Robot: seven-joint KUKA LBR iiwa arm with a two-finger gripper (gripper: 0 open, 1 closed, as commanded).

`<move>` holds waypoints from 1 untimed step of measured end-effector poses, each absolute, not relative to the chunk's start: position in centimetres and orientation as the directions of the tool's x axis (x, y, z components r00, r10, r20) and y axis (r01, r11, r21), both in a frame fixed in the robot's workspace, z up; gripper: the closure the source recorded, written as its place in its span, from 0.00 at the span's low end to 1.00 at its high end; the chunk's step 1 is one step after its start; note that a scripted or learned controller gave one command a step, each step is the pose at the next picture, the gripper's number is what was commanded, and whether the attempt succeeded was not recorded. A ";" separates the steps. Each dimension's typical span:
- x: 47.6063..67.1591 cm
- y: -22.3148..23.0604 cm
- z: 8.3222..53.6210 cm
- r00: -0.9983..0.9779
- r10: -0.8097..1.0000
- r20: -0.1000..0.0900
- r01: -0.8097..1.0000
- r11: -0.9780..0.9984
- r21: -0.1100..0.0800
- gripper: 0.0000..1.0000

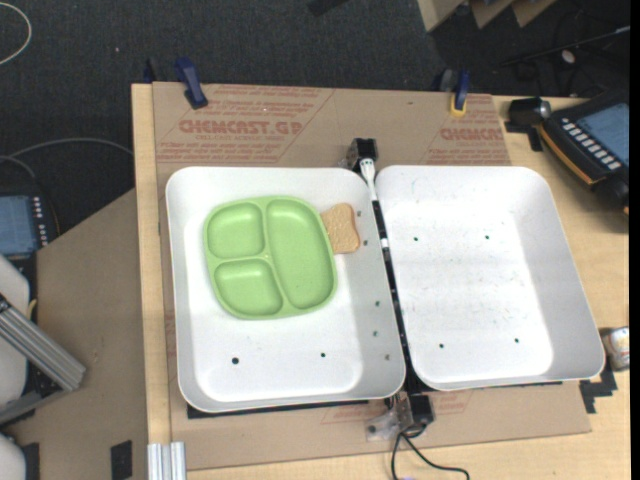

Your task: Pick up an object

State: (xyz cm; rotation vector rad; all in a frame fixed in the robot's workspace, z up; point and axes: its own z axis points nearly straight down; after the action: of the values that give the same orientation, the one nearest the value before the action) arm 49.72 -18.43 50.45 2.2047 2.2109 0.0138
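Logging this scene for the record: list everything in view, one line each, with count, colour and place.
bins: two, white, side by side on the bench
divided plate: one, green, three compartments, in the left bin
cracker-like piece: one, tan, in the left bin, against the plate's right edge
board: one, brown with red lettering, under the bins
clamps: two, blue, on the board's far edge
handheld pendant: one, black and orange, far right of the bench
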 end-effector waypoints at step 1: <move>47.8 -15.5 38.5 -0.001 1.000 0.004 1.000 0.001 -0.012 1.00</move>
State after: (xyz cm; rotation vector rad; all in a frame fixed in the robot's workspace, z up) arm 47.79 -15.52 38.54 2.2286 2.2307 -0.0088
